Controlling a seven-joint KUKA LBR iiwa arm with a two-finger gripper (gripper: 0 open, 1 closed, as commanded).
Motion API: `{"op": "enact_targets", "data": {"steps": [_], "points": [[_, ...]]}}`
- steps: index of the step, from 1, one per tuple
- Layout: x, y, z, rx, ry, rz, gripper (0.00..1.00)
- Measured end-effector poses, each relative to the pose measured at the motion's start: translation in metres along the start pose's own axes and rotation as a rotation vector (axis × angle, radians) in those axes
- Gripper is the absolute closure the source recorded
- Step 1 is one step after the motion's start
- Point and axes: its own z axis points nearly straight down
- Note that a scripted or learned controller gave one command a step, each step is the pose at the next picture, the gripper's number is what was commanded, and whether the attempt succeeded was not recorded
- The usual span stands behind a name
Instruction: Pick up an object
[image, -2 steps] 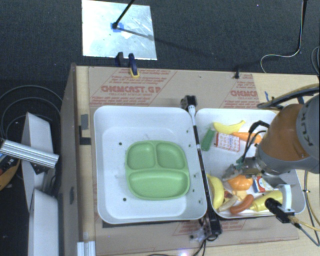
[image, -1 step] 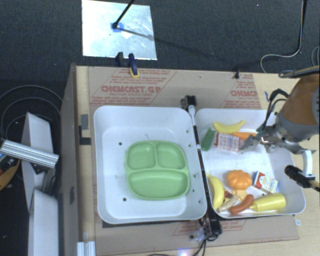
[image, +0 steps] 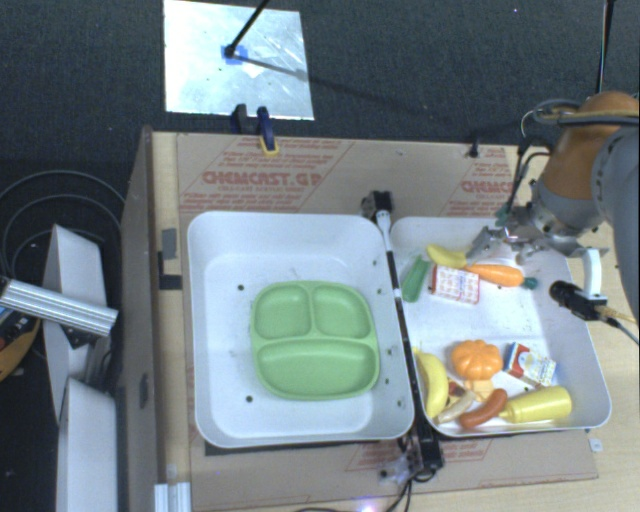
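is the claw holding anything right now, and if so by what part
Cannot be told. The claw hangs over the far end of the right bin, just above the orange carrot, but no object visibly sits between its fingers.

Arm (image: 600, 150) cut off at right edge, gripper (image: 497, 240) blurred (fingers indistinct)

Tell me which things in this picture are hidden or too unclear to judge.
- gripper: camera view, the fingers are too small and blurred to read their state.
- carrot: its upper edge is covered by the gripper; contact is unclear.
- small packet: print too small, partly behind the orange pumpkin.
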Motion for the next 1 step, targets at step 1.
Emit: {"op": "enact_targets", "data": {"steps": [1], "points": [[-0.0284, 0.0172, -0.0747, -0.001, -0.002, 0.005, 0.0]]}}
